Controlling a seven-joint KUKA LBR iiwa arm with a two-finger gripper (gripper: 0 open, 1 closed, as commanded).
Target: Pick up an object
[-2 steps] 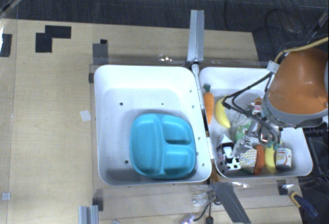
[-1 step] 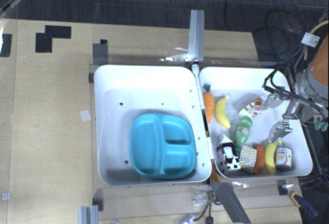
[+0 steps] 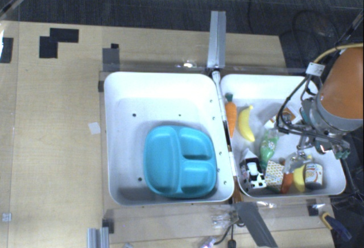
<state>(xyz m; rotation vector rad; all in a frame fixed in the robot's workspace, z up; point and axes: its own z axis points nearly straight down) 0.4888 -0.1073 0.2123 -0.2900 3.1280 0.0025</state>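
Note:
The right bin (image 3: 267, 85) holds several small objects. A carrot (image 3: 230, 118) and a banana (image 3: 245, 123) lie near its left wall. A green bottle (image 3: 268, 147) lies in the middle. Along the front sit a black-and-white cow toy (image 3: 252, 173), a patterned packet (image 3: 274, 172), an orange-red piece (image 3: 287, 180), a yellow piece (image 3: 299, 180) and a small labelled jar (image 3: 313, 175). My gripper (image 3: 300, 154) hangs low over the front right of this bin, just above the jar and the yellow piece. Nothing shows in its grasp.
The left bin (image 3: 159, 90) holds a blue divided plate (image 3: 181, 160) at its front. A grey metal post (image 3: 216, 42) stands behind the wall between the bins. The arm's orange band (image 3: 343, 87) and black cables (image 3: 296, 99) hang over the right bin's right side.

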